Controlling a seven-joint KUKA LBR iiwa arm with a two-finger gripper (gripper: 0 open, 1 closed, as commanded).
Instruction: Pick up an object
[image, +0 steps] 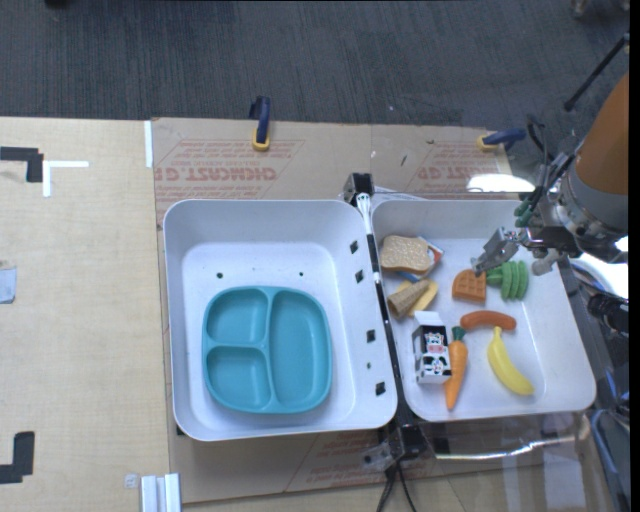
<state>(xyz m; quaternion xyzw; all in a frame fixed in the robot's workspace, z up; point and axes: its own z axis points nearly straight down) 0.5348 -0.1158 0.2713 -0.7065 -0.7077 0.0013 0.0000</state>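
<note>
Over right bin: arm (600, 150) reaches in from right, wrist angled down-left
Gripper (497, 255): low at far right of right bin (570, 330), tips just above waffle (469, 287), beside green veg (514, 279)
Jaws: can't tell if wide or narrow; nothing seen btwn them
Other objs: bread (406, 254), sausage (487, 320), banana (508, 364), carrot (455, 372), carton (432, 352)
Left bin (190, 250): teal divided tray (268, 349)

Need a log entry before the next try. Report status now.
End effector low over right bin, by the green toy and waffle. Nothing seen gripped. Sausage, banana, carrot crowd close.
</note>
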